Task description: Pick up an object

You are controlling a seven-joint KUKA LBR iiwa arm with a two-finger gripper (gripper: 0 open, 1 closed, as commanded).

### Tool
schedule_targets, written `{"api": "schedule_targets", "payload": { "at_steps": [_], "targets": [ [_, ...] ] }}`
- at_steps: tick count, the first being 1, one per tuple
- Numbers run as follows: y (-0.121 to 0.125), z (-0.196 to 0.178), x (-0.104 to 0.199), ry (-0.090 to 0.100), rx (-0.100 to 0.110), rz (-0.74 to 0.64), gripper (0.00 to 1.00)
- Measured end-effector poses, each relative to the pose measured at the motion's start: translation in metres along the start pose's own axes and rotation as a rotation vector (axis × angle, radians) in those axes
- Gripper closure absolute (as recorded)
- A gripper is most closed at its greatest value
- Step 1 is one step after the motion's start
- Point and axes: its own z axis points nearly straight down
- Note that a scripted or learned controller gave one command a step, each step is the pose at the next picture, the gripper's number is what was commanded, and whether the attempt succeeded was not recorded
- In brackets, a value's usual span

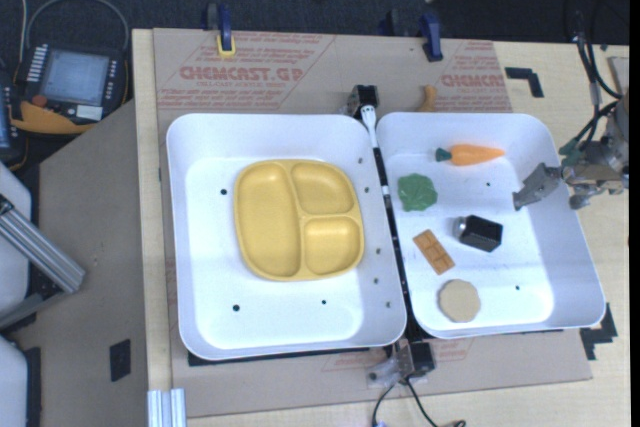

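Observation:
The right bin (560, 295) holds several small objects. An orange carrot (472, 154) lies at the back, with a green leafy piece (417, 192) to its front left. A black block (480, 233) sits near the middle, and a brown rectangular cracker (433, 251) is to its left. At the front lies a round tan cookie (459, 300). My gripper (560, 179) hangs over the bin's right rim, to the right of the black block and apart from every object. Nothing shows in its grasp.
The left bin (200, 215) carries a yellow divided plate (298, 218) in its middle. A ridge where the two bins meet runs between them. Clamps and cables sit at the bench's back edge, and a handheld screen lies off the bench at far left.

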Motion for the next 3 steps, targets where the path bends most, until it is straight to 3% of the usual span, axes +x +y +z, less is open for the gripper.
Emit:
{"api": "schedule_targets", "payload": {
  "at_steps": [1, 3],
  "targets": [
    [0.003, -0.007, 0.001, -0.003, -0.014, -0.004, 0.0],
    [-0.006, 0.081, -0.002, -0.001, -0.009, -0.003, 0.0]
  ]
}}
